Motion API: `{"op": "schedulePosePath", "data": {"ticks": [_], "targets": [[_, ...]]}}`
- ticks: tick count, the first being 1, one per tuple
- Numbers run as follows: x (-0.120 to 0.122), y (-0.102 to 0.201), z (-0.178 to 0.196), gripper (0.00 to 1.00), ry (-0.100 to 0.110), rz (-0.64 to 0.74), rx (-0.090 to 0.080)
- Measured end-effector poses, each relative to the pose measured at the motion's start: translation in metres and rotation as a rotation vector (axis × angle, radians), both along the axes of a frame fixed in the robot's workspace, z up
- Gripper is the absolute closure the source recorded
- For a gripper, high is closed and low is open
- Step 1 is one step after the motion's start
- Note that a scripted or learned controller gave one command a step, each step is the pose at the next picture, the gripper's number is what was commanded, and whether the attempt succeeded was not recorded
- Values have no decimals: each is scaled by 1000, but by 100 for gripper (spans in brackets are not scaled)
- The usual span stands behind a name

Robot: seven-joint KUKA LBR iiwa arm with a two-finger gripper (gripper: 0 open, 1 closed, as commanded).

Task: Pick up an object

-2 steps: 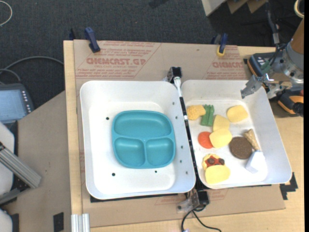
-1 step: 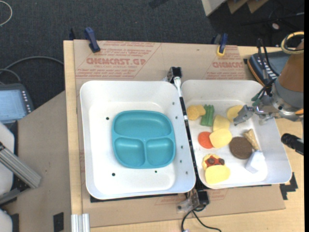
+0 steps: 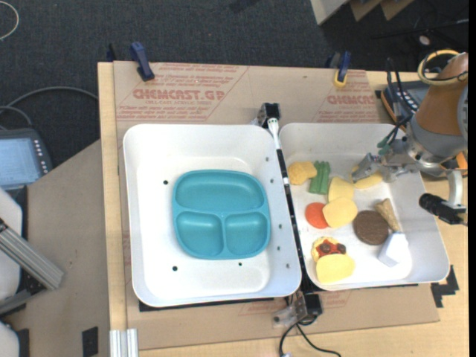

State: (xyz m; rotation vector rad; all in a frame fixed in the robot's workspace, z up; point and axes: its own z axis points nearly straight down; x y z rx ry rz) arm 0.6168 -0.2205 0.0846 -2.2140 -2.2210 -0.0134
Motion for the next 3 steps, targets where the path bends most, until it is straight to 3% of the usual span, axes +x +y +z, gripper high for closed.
{"op": "schedulePosePath", "data": {"ticks": [1,2,3], "targets": [[-48,-2,49,0,4,-5,-9],[-65,-3,67,0,4,-3,-9],[-124,-4,65,0,7,-6,-7]]}}
